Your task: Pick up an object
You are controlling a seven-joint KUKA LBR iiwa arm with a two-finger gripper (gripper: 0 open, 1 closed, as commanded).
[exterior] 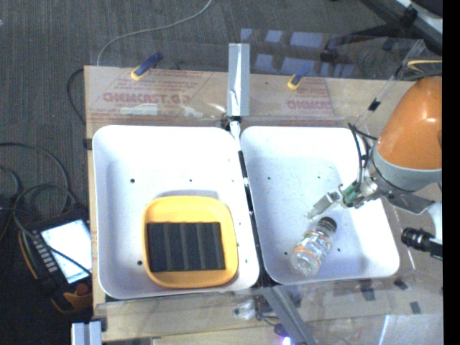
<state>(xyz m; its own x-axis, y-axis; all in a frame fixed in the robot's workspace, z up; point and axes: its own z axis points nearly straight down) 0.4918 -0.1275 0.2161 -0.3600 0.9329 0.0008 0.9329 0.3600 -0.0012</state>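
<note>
the gripper (325, 204), finger state impossible to tell, is seen just above a clear plastic bottle (313, 248) in the right bin (287, 157); the round, slick bottle could be rolled aside.

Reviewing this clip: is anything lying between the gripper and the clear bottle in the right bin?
Nothing visible does. The gripper hangs over the right bin, just above the cap end of the clear plastic bottle, which lies on its side on bare bin floor. The yellow tray sits in the left bin, beyond the divider.
</note>
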